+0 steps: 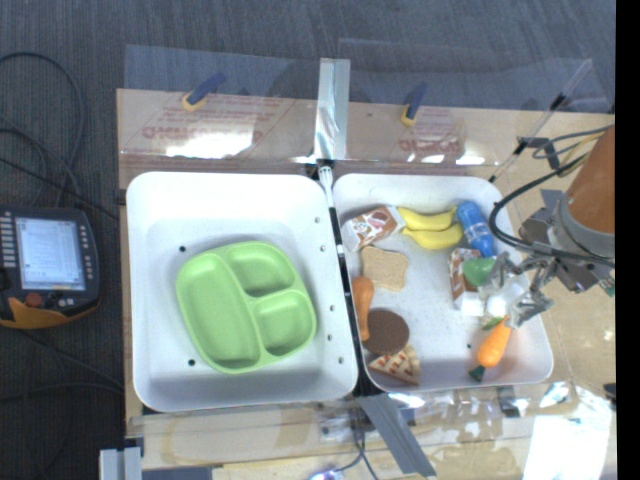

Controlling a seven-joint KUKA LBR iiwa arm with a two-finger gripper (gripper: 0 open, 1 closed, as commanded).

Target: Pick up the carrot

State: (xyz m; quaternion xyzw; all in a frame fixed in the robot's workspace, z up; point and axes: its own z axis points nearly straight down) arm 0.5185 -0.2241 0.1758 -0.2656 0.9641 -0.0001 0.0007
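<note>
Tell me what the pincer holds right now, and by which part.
Cannot tell. The pincer sits low in the right bin, just above the carrot, but the view does not show the carrot between its fingers.

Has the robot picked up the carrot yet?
Not yet. The carrot lies in the right bin, near its front right corner. The hand is just above the carrot, so the reaching looks nearly done. Grabbing and lifting are left.

A green three-compartment plastic tray (247,305) lies mid-floor in the left white bin (160,208). In the right white bin (420,182), the yellow banana (432,227) lies by the far wall and the orange carrot (491,348) toward the near right corner, the two-finger gripper (515,286) just behind it.
</note>
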